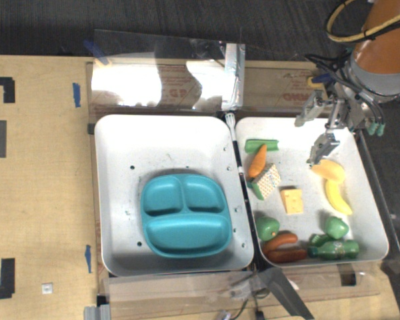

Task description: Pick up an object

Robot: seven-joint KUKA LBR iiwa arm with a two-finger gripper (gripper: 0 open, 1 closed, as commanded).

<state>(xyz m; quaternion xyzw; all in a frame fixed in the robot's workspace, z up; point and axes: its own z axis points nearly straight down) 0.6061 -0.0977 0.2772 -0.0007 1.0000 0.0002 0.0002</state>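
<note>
The right bin (370, 199) holds all the toy food: one yellow banana (335, 184), one cheese cube (293, 201), one orange carrot (257, 161), one cracker-looking square (268, 181), one sausage (285, 245), plus about five green veggie pieces. The left bin (113, 179) has just one teal divided plate (185, 214). The gripper (323, 147) hovers right above the banana's top end, fingers spread a little, nothing between them.

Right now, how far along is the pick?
Done: the gripper is over the right bin, above the banana. In hand: nothing visible between its fingers. Left: grasping and lifting; the banana, cheese wedge and carrot lie in that bin. The teal tray sits in the left bin.
</note>
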